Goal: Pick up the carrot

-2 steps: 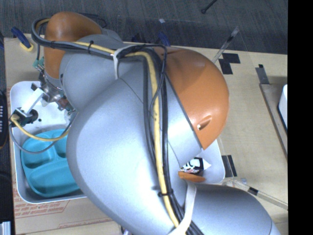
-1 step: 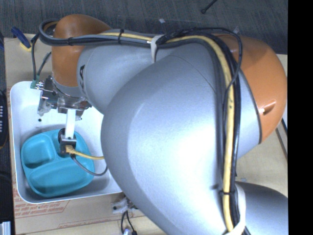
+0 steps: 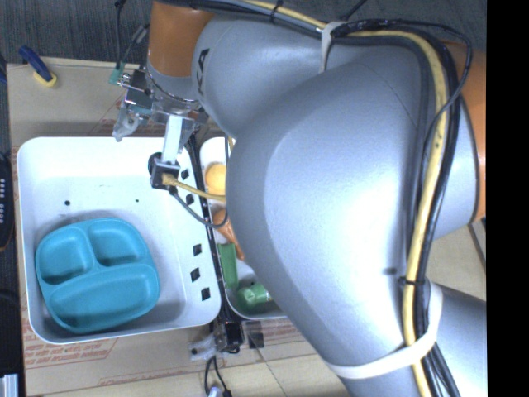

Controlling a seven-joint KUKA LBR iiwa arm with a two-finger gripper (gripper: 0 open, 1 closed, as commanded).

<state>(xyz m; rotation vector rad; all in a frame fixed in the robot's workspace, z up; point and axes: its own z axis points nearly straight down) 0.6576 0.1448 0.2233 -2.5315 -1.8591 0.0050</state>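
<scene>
Counted one blue three-compartment plastic tray (image 3: 95, 275) in the white bin (image 3: 83, 172) by the desk's left edge, one orange carrot (image 3: 220, 217) half-hidden under the grey arm (image 3: 331, 180), with the hand (image 3: 131, 118) impossible to tell wide from narrow.

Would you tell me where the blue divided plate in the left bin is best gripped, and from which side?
The blue plate lies flat in the left bin's near corner, two rims close to the walls. I would come from above and pinch its far rim, or a raised ridge between compartments, since bare floor lies beyond it.
</scene>
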